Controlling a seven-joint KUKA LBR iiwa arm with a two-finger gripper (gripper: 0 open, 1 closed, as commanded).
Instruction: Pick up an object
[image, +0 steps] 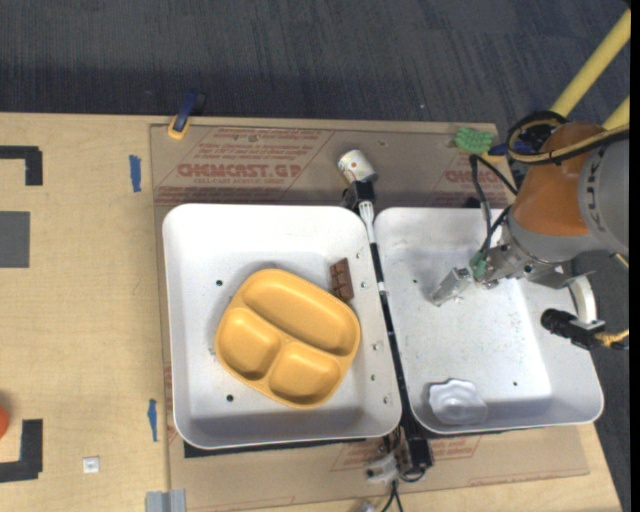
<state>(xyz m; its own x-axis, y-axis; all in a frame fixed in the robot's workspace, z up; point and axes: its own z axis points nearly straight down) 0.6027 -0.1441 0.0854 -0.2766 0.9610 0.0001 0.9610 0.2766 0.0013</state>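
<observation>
Left bin (190, 300): yellow divided tray (288, 337) fills middle, brown block (341, 280) wedged between tray and right wall; free floor only along far edge and left edge. Right bin (560, 400): floor mostly open; clear lump (456, 401) at near-left corner; gripper (447, 288) low over far-left part, arm (560, 200) blocking far-right corner. Divider rim between bins narrow, cable (368, 215) lying along it.

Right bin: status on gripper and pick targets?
Gripper low over right bin, upper left part, nothing seen between fingers. Clear plastic piece lies apart at bin's near edge. Yellow divided tray and brown block in left bin.
</observation>
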